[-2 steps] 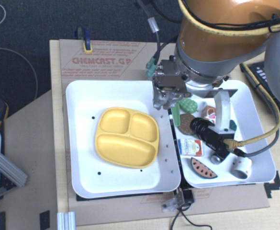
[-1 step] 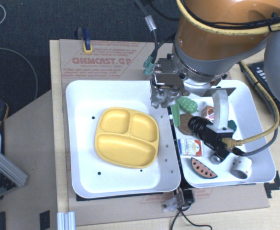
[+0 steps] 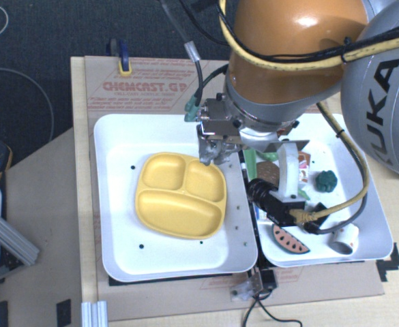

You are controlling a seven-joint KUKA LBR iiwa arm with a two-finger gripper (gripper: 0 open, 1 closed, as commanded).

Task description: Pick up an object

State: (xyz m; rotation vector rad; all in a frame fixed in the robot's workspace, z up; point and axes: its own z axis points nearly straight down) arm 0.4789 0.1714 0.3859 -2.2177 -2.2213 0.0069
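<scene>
Yellow tray (image 3: 181,195) just below hand (image 3: 211,154)

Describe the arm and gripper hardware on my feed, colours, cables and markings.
The arm is grey, with black letters "UKA" showing on its side, and a glossy orange band above the wrist. A yellow cable and black cables loop around it. The gripper is a small, bare metal assembly below a silver wrist flange.

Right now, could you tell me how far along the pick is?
Reached: the hand sits low over the left bin, by the far corner of the yellow divided plate. I see nothing between its fingers. Left: grasp and lift; the watermelon slice and green toy lie in the right bin.
</scene>
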